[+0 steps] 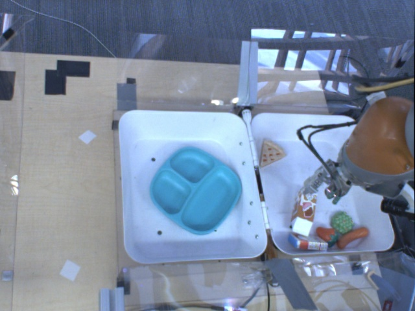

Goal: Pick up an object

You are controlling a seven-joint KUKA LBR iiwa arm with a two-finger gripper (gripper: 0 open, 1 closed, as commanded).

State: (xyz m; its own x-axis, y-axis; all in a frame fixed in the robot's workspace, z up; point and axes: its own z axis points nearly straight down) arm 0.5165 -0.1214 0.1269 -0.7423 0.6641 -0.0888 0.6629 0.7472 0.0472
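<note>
A: Starting at the fingers (322, 181): we see them spread, nothing between them, tips pointing down and left. The gripper (328, 185) hangs in the right bin (280, 173), just above and to the right of the carton (305, 210)

B: So the carton is what we go for?

A: It looks the nearest. It lies tilted near the bin's front, its white cap end toward us. Just beside that end we have a tube (308, 243), and to the right a cluster: the green ball (342, 222) and the sausage (352, 237), close together

B: Crowded down there. How do we do this well?

A: We judge the grip should go across the carton's narrow width, near its upper, brown half, away from the tube. We want the jaws turned to match its tilt before we drop, so one finger doesn't land on top

B: And the pizza slice (272, 153)?

A: It sits alone by the divider, well apart from everything. Flat, though, so probably harder to get under

B: The left bin (139, 193)?

A: It holds just the blue plate (196, 189); we leave it be
</note>
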